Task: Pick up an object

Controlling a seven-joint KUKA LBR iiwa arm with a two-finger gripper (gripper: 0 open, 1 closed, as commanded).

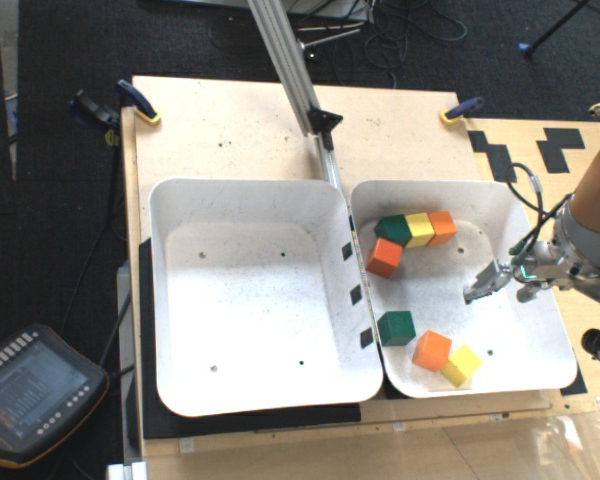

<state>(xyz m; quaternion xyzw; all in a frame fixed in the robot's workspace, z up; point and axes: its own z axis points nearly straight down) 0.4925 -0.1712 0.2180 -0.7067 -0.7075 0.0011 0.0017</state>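
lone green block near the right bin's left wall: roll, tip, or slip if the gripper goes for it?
The green block looks like a flat-faced cube, so it probably slides rather than rolls. It appears rigid and likely light. It sits close to the right bin wall, so a push may jam it there. The gripper hangs apart from it.

Two bins sit side by side; the right bin holds six blocks, the gripper above its right part.

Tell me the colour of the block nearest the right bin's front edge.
Yellow, seen in the camera view, touching an orange block.
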